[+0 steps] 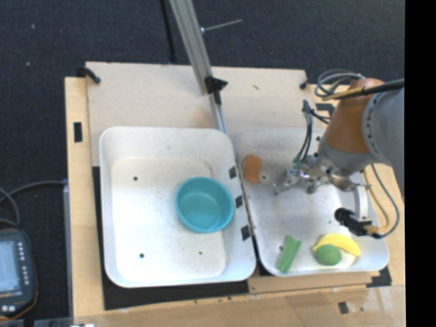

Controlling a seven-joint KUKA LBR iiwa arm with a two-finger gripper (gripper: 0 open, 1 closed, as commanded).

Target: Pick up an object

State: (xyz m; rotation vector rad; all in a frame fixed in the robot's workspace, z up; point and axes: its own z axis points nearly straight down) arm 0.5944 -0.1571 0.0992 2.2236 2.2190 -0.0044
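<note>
hard to see: the end effector is a small tangle of grey metal under the wrist, so honestly can't tell if it's open or closed, and I can't make out anything sitting in it
cut off: the grey arm with its orange band comes in from the right and most of it runs out of view there
partly covered: the yellow object is half hidden by the green round thing lying against its front, could be a banana but not sure
right bin: white and shallow, holds all the small stuff. The end effector hangs over its middle, nearer the back
orange block: small, rounded, dull orange, close to the right bin's left wall, just left of the end effector but apart from it
green stick: flat, bright green, oblong, lying tilted near the front edge, left of the yellow/green pair
left bin: white too, with a teal bowl sitting upright toward its right side, a few dark specks on the floor
surface: light wood, both bins side by side on it, touching along the middle
other bits: a slanted metal rail crosses in from the top; a handheld screen unit sits on the dark floor at lower left, cut by the frame edge
</note>
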